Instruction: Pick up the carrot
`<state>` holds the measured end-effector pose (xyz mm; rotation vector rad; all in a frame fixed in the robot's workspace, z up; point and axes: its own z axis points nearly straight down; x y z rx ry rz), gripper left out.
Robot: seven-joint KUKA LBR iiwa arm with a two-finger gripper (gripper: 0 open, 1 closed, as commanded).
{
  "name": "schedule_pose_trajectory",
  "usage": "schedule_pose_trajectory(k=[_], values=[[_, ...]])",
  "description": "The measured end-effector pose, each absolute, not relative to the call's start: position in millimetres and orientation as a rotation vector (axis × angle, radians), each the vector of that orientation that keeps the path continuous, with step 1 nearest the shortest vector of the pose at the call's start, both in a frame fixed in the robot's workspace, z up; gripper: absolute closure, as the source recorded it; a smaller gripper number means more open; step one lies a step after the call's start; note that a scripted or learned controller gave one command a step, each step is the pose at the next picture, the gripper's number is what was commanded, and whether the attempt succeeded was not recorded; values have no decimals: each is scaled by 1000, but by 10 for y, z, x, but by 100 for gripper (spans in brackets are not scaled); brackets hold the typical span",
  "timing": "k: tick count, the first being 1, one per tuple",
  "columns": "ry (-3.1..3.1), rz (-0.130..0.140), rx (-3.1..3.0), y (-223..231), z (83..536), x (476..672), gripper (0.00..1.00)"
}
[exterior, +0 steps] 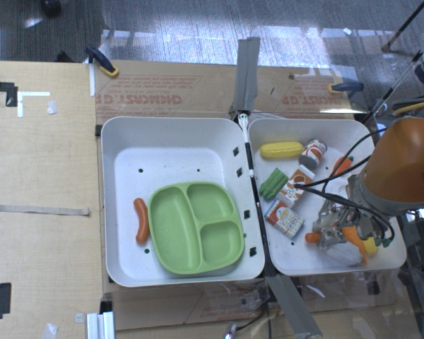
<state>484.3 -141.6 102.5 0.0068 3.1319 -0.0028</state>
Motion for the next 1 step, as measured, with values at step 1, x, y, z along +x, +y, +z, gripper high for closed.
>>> schedule_pose_trajectory(k=[1], values=[[3126,-2,-248,-1875,929,4796,100]])
